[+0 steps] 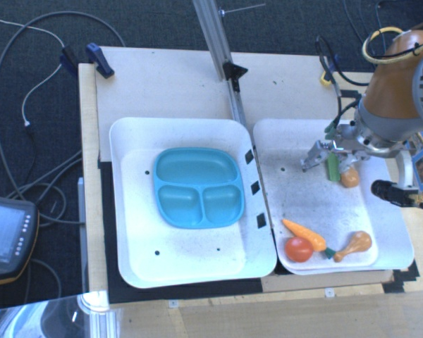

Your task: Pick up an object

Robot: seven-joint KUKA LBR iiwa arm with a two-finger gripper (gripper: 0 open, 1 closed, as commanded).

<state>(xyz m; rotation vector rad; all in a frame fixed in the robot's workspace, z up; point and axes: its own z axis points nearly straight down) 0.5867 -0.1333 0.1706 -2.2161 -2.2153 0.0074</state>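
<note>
My gripper (330, 160) hangs over the upper right part of the right bin (296, 136), its fingers spread open. A small green piece (333, 169) lies between the fingers, and they are not closed on it. A tan, rounded piece (350, 179) sits just right of and below the green one. Near the bin's front edge lie an orange carrot (303, 231), a red tomato (299, 249) and a tan drumstick-shaped piece (355, 243).
The left bin (134, 189) holds a blue divided plate (197, 186). A metal pole (215, 30) slants down to the seam between the bins. Black clips (254, 186) sit along that seam. Cables trail at the arm's side (331, 62).
</note>
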